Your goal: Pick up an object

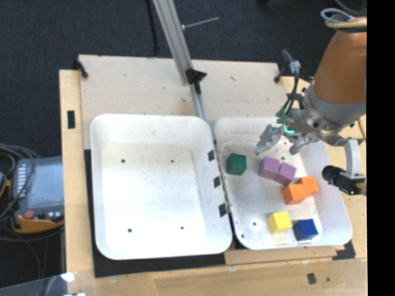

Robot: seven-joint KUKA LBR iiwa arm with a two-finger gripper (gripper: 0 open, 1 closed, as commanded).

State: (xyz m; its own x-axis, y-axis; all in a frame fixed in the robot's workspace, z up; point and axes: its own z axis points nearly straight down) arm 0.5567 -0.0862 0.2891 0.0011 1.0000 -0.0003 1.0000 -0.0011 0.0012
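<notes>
Over the right bin [345, 224] we see the arm [345, 60] reaching in from the right, its gripper [282, 142] hanging above the bin's upper part. Its fingers [266, 142] look spread apart, with nothing between them. Just below the gripper lies a purple block [276, 169], close to the fingers, though we cannot tell whether they touch it. To the left of that block, near the bin's left wall, sits a green cube [236, 163]. An orange block [300, 189] lies just beside the purple one, lower and to the right. Further down, near the bin's front edge, a yellow cube [279, 221] and a blue cube [305, 229] sit side by side. The left bin [105, 184] sits beside it on the pale worktop [136, 82], and a slanted metal rail [173, 29] crosses above both.
</notes>
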